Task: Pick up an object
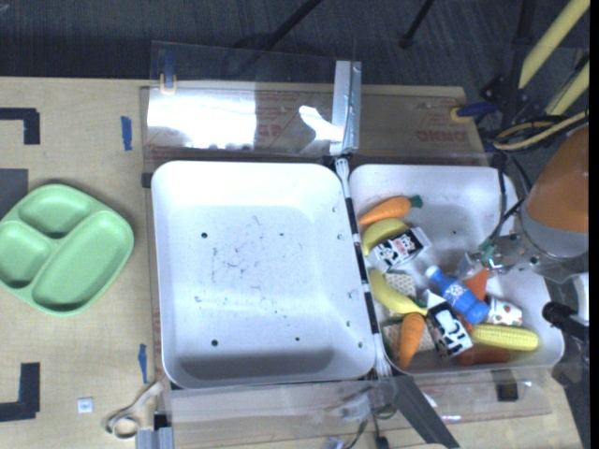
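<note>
candidate objs all sit in the right bin (440, 183), piled toward its left and front. top of pile: carrot (386, 210) lying slantwise near the divider, a banana (384, 233) just below it, touching. a black/white printed card or box (402, 247) rests against the banana. a second banana (393, 294) lies lower down along the divider side. mid pile: blue bottle-like item (456, 297) tilted, small orange piece (478, 282) just beside it. front: second carrot (410, 337) upright-ish against the front wall, another black/white item (449, 330) next to it, corn cob (505, 337) lying flat at front right.

handling, judged: these look like toy plastic produce, so prob. light, stiff, smooth and rounded, liable to slip or roll out of a pinch. best hold is across the narrow width, mid-length. top carrot is the least crowded pick w/ bare bin floor to its right; corn cob also lies fairly free. mid-pile items are touching, so fingers would likely snag neighbours.

gripper (487, 255) sits over the right side of the right bin, near the orange piece; grey arm w/ orange band (566, 195) at frame right. jaw state: cannot tell, tip too small and cluttered. nothing visibly held.

left bin (253, 251) carries scuff marks. green divided plate (61, 248) on bench, well apart to the left.
</note>
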You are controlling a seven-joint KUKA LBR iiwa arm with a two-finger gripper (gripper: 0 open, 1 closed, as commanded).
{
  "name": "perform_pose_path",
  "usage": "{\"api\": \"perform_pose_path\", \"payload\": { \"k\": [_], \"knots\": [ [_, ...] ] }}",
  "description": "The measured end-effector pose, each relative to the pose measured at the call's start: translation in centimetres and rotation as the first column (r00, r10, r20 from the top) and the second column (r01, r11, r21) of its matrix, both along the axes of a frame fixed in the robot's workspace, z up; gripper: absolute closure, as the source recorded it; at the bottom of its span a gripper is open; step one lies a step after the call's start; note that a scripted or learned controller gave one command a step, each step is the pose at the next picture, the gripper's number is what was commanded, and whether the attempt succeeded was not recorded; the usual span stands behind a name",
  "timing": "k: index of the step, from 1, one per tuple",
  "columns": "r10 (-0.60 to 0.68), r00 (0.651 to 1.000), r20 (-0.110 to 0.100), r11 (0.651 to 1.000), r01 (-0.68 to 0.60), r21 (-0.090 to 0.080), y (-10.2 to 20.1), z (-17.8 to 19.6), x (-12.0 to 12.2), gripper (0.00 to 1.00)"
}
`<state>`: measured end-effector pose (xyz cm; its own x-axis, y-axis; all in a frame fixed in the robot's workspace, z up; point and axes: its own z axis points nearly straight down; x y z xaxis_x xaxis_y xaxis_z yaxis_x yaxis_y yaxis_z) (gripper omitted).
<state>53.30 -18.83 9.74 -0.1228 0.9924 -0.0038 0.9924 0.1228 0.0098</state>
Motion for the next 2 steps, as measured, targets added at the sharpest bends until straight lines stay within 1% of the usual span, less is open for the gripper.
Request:
{"api": "perform_pose_path", "payload": {
  "k": [1,2],
  "knots": [
    [-0.288,0.958,-0.011,0.958,0.288,0.002,-1.8,10.1,0.4,1.00],
    [-0.269,0.963,-0.010,0.963,0.269,0.001,0.9,10.3,5.1,1.00]
  ]
}}
